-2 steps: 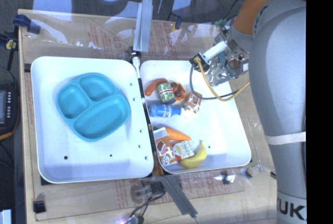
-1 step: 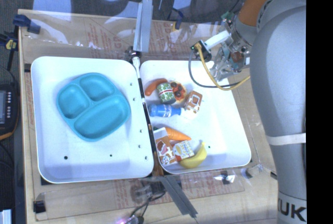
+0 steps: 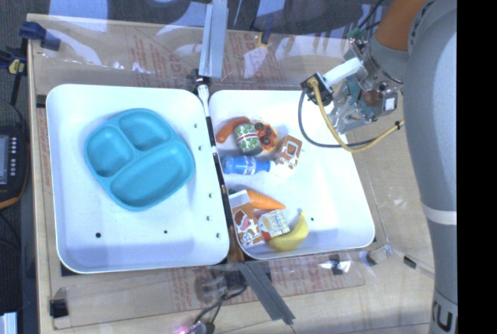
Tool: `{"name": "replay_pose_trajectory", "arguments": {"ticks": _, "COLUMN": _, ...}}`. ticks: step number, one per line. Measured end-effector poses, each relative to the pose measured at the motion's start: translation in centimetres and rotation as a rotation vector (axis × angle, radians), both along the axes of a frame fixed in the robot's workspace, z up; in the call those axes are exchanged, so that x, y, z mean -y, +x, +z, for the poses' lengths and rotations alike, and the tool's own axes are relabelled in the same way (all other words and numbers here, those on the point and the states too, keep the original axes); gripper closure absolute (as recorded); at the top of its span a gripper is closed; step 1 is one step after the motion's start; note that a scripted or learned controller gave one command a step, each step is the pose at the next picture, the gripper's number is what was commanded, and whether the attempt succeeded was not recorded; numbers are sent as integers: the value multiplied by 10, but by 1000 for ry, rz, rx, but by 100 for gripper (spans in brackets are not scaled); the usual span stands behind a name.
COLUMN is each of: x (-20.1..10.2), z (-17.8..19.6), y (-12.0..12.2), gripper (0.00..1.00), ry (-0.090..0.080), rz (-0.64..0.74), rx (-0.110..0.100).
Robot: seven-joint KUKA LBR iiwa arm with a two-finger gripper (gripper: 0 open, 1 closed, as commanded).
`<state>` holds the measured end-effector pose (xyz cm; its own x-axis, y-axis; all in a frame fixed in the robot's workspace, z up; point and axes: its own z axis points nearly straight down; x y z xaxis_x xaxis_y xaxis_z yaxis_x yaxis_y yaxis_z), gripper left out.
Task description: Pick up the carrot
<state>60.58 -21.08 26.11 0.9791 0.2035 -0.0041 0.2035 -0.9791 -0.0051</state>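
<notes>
Camera view: carrot [image 3: 265, 201] low in the right bin [image 3: 342, 200], lying roughly left-right, tip toward the bin's right — wedged above a small packet [image 3: 250, 225] and a banana [image 3: 290, 235]. Gripper [image 3: 347, 113] poised near the bin's upper right edge, well apart, up and right of the carrot; finger spread impossible to tell. Open floor to the carrot's right — probably the easier approach.

Two shallow white bins sit side by side. The left bin [image 3: 70, 239] holds a blue divided plate [image 3: 140, 156]. The right bin [image 3: 342, 200] holds an orange carrot [image 3: 266, 201], yellow banana [image 3: 291, 234] and blue bottle [image 3: 242, 165].
</notes>
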Motion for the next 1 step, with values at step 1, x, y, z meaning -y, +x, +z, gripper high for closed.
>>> {"name": "replay_pose_trajectory", "arguments": {"ticks": 1, "x": -3, "z": -45, "y": 39, "gripper": 100, "ry": -1, "rz": 6, "rx": -1}}
